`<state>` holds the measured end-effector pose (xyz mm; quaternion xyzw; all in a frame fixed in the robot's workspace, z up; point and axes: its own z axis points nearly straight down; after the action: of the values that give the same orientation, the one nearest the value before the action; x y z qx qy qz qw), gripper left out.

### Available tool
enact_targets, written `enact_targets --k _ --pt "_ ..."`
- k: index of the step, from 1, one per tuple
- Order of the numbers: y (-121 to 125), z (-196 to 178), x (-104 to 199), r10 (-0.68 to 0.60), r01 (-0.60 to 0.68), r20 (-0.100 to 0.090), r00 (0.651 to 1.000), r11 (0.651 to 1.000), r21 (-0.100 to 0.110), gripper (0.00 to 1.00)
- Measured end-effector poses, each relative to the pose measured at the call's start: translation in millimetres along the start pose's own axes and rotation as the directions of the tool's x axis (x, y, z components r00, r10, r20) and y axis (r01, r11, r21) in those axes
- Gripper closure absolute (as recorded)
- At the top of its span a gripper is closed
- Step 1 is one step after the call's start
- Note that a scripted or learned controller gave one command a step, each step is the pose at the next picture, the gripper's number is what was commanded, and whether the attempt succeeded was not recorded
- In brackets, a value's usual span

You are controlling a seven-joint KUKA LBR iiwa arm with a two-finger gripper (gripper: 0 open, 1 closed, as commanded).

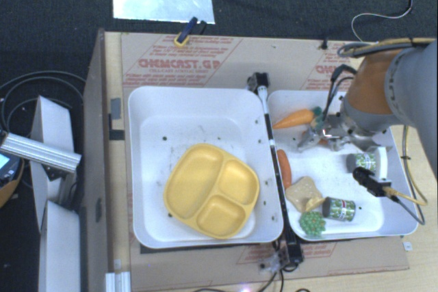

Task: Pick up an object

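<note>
The jaws point(309, 140) hang low in the right bin point(393, 229), pointing toward the divider; whether they are spread or pressed together I cannot tell, and nothing shows between them. The nearest candidate, by my reading, is the carrot point(294, 119), lying just above and slightly left of the jaws, its long axis near level with its tip toward the divider. Below the jaws lie a sausage point(284, 167), a bread slice point(304, 193) and peas point(312, 223), farther off.

One fixed overhead camera looks slantwise down on both bins point(205, 100).
</note>
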<state>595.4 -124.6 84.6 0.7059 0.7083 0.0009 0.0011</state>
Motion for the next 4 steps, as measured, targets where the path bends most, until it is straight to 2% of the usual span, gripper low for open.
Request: enact_targets --k 1,2,3,4 --pt "70 3 0 -0.002 0.002 -0.001 1.000 1.000 0.018 0.00" --pt "26 0 -17 0.001 -0.001 0.000 1.000 1.000 0.001 0.00" --pt "29 -13 -17 -0.002 0.002 0.001 1.000 1.000 -0.004 1.00" --pt "-14 -101 62 -0.002 0.002 -0.001 1.000 1.000 -0.002 1.00"
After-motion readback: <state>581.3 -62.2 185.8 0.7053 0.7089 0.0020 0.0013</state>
